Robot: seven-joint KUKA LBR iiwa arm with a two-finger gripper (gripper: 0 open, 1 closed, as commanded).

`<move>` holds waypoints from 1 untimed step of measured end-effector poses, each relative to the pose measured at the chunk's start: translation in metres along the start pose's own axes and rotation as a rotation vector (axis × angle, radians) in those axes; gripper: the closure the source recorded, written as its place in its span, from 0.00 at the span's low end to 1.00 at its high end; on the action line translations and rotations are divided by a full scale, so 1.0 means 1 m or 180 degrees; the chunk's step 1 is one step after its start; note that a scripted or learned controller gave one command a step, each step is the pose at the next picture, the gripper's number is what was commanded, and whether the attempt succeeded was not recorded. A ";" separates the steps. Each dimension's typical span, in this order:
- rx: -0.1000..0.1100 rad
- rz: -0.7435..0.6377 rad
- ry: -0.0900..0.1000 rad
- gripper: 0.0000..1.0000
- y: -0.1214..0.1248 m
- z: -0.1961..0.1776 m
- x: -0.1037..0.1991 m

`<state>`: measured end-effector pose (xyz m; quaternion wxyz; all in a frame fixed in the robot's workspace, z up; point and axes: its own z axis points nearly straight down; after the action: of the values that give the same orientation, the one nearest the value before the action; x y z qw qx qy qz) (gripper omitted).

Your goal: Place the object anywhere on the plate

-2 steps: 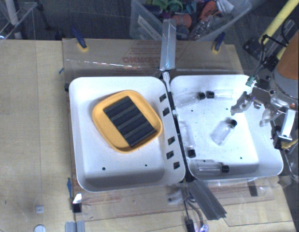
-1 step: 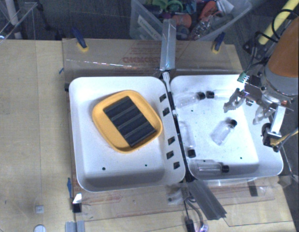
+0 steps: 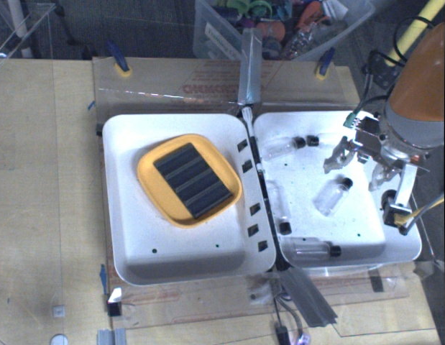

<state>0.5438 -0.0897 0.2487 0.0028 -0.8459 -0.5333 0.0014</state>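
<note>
Camera view caught my gripper (image 3: 366, 165) spread wide above the clear vial (image 3: 331, 195), plate (image 3: 152, 182) waiting; next, descend and pinch.

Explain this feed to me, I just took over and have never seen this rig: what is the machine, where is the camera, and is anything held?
One fixed camera looks down at a slant on two white bins. The grey and orange arm reaches in from the right. Its pincer hangs open over the right bin with nothing between its fingers. Below it lies a small clear bottle, with other clear bottles nearby. The left bin holds a yellow plate bearing a black ribbed slab.
</note>
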 end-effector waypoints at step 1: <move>0.0000 0.0208 -0.0001 0.00 -0.011 -0.003 0.006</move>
<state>0.5363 -0.0790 0.2518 0.0026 -0.8628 -0.5055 0.0016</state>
